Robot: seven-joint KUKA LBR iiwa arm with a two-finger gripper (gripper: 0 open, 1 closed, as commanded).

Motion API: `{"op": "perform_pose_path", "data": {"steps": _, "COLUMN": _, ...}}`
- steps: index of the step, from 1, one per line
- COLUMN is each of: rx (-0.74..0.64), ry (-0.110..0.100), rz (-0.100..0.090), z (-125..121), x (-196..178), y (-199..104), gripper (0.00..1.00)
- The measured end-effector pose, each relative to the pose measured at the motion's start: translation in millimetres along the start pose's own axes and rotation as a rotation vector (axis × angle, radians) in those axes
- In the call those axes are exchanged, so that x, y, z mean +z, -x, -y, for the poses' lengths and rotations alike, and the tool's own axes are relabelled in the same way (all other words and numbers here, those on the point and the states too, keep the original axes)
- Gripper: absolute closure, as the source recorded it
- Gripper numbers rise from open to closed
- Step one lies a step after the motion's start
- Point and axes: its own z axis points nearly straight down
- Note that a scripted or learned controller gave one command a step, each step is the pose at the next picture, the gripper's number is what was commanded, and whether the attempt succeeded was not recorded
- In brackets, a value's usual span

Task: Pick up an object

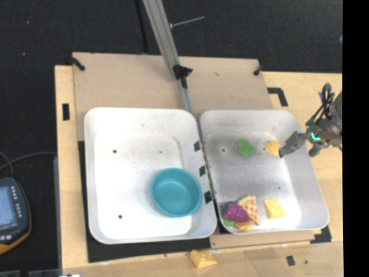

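Observation:
My gripper (301, 147) hangs over the right rim of the right bin (300, 183), open, with nothing between its fingers. Its left fingertip (286, 147) is just to the right of a small yellow piece (271, 148), close to it or touching. A green lump (246, 148) lies further left in the same bin. At that bin's front lie a purple grape bunch (235, 212), a waffle-patterned wedge (249, 208) and a yellow block (274, 208).
The left bin (115, 137) holds a blue bowl (175, 191) near its front right. A yellow wedge (202, 259) lies on the bench in front of the bins. A slanted metal rail (164, 39) ends at the bins' back edge.

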Motion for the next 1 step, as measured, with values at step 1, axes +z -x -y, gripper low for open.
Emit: {"op": "perform_pose_path", "data": {"steps": 1, "rx": 0.003, "ry": -0.002, "rz": 0.001, "z": -3.2, "x": 58.0, "y": -4.3, "gripper": 0.0}}
